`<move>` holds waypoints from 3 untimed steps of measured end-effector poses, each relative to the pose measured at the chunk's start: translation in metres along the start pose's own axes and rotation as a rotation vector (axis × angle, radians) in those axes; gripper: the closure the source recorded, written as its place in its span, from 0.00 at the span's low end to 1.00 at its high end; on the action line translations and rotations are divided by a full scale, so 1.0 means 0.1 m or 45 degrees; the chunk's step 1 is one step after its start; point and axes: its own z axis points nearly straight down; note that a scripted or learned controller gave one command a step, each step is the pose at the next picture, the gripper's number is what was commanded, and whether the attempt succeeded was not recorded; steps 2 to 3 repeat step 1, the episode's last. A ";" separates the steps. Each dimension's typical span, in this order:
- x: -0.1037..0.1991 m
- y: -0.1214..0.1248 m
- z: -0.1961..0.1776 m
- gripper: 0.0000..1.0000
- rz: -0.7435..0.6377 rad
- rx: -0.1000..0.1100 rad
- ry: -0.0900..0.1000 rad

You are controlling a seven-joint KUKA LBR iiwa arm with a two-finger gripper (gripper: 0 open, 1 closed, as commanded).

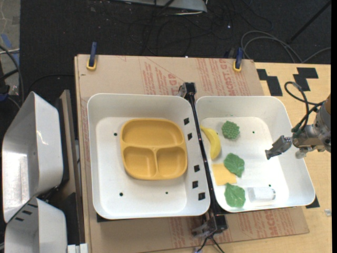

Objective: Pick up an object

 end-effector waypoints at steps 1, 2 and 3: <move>-0.03 0.07 0.60 0.00 0.004 0.006 0.002; -0.03 0.07 0.60 0.00 0.004 0.006 0.002; -0.03 0.07 0.60 0.00 0.004 0.006 0.002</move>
